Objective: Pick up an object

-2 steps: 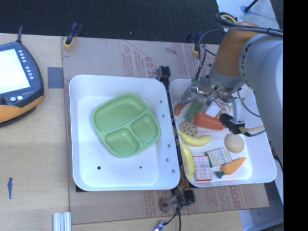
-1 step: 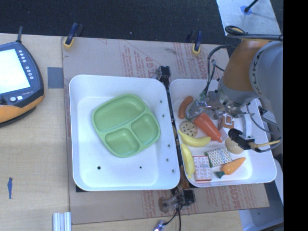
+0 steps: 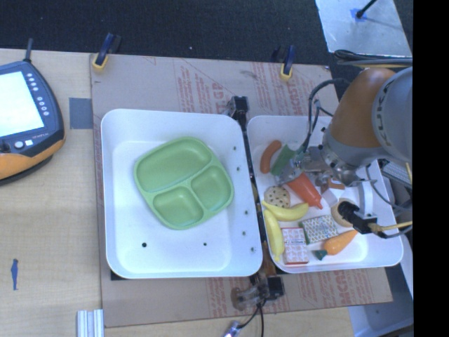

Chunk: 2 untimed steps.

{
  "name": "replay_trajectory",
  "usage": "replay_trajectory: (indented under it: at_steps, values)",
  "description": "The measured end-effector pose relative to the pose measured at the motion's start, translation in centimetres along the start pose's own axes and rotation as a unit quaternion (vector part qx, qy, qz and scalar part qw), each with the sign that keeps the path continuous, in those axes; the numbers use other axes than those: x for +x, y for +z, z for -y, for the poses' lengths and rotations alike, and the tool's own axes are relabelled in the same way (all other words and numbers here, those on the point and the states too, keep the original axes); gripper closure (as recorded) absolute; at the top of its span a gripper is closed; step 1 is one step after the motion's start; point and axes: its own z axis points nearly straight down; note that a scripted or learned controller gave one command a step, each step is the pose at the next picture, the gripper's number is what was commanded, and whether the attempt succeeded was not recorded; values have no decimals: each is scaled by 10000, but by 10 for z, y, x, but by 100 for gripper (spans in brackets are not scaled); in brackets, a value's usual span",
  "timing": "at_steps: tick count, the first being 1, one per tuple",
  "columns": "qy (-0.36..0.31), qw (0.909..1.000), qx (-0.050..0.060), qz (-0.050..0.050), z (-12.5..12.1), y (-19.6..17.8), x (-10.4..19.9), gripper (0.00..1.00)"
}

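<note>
The right bin (image 3: 382, 257) holds several toy foods. An orange-red sausage (image 3: 269, 156) lies at its upper left beside a green piece (image 3: 284, 161). A red pepper (image 3: 306, 190) lies mid-bin, with a cookie (image 3: 276, 196) and two yellow bananas (image 3: 285, 212) (image 3: 273, 234) to its lower left. An orange carrot (image 3: 340, 241) and a ring-shaped donut (image 3: 345, 212) sit at the lower right. My gripper (image 3: 309, 168) is low in this bin, just above the red pepper and right of the green piece.
The left bin (image 3: 119, 251) carries a green divided plate (image 3: 184, 182). Small printed cards (image 3: 319, 227) (image 3: 295, 247) lie near the right bin's front wall. A tablet-like pendant (image 3: 24, 118) rests on the bench at far left. Clamps (image 3: 102, 53) (image 3: 286, 62) hold the board's far edge.
</note>
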Motion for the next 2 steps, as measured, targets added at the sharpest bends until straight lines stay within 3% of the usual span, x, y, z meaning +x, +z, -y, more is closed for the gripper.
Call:
replay_trajectory:
  at_steps: [1,2]
  values:
    - [-3,10000,9,7,0,-10,-1,100]
    - [-4,10000,-13,-9,1,-101,85,100]
